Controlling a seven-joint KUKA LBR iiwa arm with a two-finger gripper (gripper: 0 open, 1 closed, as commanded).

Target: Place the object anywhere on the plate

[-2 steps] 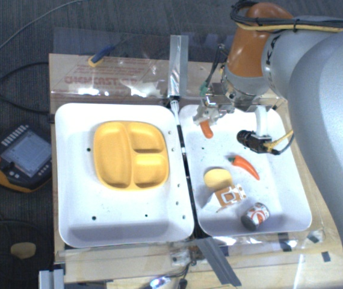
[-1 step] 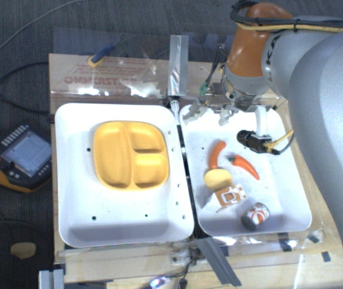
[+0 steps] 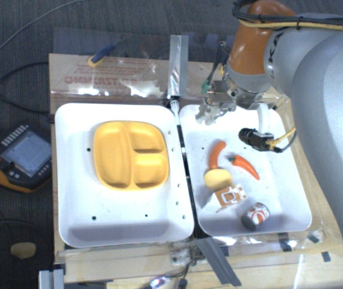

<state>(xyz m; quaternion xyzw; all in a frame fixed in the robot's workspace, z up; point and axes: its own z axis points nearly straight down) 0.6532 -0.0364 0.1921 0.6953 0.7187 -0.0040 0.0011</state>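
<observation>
Camera view: gripper [image 3: 215,114] over right bin [image 3: 292,179] far edge, grip state unclear; plate [image 3: 130,155] bare, nothing placed, pick pending.

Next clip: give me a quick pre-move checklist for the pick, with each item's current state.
1. Yellow plate sits in the left bin, compartments bare: ok.
2. Objects in the right bin in sight, including orange pepper, carrot and yellow potato: ok.
3. Pincer above the right bin's far edge: ok.
4. Object in pincer: not ok, nothing visible.
5. Pincer opening: cannot tell.
</observation>
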